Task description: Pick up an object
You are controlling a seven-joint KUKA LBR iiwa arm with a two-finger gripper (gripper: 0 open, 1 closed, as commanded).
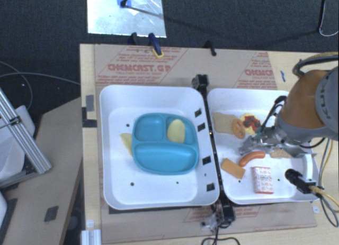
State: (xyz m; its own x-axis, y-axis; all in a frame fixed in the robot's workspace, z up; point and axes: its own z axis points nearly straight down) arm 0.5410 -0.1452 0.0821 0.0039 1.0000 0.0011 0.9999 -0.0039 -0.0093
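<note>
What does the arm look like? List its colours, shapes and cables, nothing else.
The arm is bulky and rounded: a broad orange band above the wrist, grey casing around and below it. Black cables loop along its side toward the gripper, which is a small metallic grey assembly. No markings can be read on it.

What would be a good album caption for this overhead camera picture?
Robot arm's gripper hovers over toy food in the right bin, near a sausage; a blue tray sits in the left bin.

arm [310, 106] over right bin [228, 98], sausage [251, 157]
</note>
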